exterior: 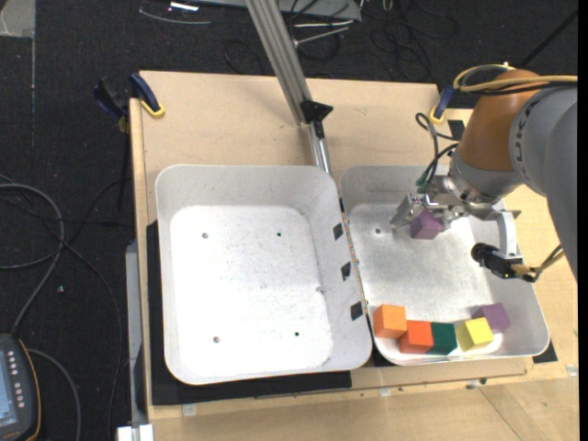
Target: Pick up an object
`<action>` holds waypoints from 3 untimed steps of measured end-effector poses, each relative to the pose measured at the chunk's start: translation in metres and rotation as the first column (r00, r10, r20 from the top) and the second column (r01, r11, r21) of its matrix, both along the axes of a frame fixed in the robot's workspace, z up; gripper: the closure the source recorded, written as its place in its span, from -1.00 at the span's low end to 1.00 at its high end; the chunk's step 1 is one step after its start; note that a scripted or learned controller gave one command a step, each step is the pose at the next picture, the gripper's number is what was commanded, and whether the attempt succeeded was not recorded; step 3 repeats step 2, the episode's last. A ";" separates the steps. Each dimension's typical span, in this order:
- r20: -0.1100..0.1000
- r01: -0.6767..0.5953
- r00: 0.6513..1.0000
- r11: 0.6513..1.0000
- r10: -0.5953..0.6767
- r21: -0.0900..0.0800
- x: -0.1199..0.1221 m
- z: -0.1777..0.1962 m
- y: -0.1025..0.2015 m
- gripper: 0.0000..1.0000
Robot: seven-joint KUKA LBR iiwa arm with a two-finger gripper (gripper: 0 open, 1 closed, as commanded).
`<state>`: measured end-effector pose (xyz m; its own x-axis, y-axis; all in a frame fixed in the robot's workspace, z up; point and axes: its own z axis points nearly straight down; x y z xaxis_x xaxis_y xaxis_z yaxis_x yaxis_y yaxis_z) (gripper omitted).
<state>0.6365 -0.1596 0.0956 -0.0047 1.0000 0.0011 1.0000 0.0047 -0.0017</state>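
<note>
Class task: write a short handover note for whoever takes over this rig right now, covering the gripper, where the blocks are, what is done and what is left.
Gripper: over the right bin, shut on the purple block between its fingers.
Near edge of the right bin: orange block, red block, green block, yellow block and a second purple block.
Left bin: beside it, to the left.
Done: block grasped.
Left: confirm the grip holds as it is lifted clear.

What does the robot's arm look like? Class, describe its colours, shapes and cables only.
The arm is a thick, rounded grey tube with a broad orange band above the wrist. A yellow cable loops over the band. The pincer is small, of pale grey metal, with a white bracket and black fitting beside it.
</note>
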 end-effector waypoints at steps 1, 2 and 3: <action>0.004 0.005 1.000 1.000 -0.005 -0.002 0.001 0.010 -0.002 1.00; 0.010 -0.004 1.000 1.000 0.004 0.001 -0.016 0.105 0.078 1.00; 0.010 -0.004 1.000 1.000 0.004 0.001 -0.016 0.105 0.078 1.00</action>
